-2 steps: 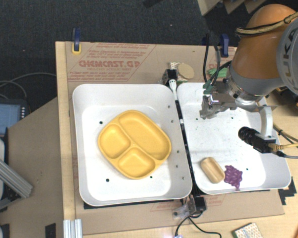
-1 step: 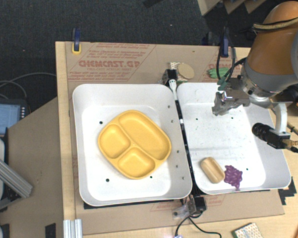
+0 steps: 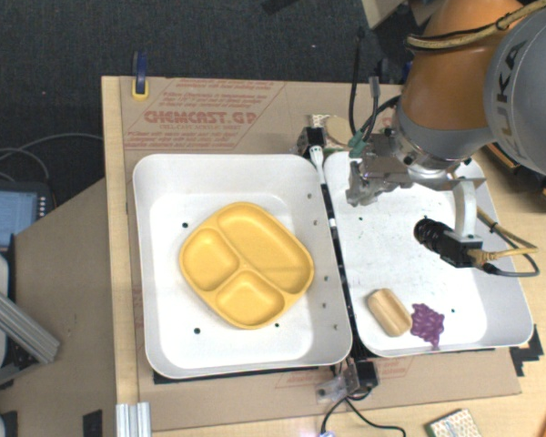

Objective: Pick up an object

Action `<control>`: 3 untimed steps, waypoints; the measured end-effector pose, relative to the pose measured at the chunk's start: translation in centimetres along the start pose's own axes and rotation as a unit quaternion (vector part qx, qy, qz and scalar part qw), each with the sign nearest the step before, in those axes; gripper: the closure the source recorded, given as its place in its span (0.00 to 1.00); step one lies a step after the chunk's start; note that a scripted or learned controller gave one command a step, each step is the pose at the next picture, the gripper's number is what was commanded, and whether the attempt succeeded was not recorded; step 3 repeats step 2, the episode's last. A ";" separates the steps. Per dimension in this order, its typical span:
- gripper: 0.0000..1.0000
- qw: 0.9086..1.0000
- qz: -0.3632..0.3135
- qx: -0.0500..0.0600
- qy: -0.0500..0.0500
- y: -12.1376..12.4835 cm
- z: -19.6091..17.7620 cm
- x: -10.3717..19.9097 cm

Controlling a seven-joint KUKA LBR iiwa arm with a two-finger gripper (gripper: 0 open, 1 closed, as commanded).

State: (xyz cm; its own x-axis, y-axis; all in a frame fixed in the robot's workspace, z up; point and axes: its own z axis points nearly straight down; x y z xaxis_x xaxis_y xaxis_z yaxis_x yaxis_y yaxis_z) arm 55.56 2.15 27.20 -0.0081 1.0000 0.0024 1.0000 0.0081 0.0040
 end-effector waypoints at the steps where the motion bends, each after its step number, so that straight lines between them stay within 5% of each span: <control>1: 1.00 1.000 0.007 0.004 -0.002 0.3 1.5 -4.5; 3: 1.00 1.000 0.006 0.003 -0.001 -0.5 1.6 -7.4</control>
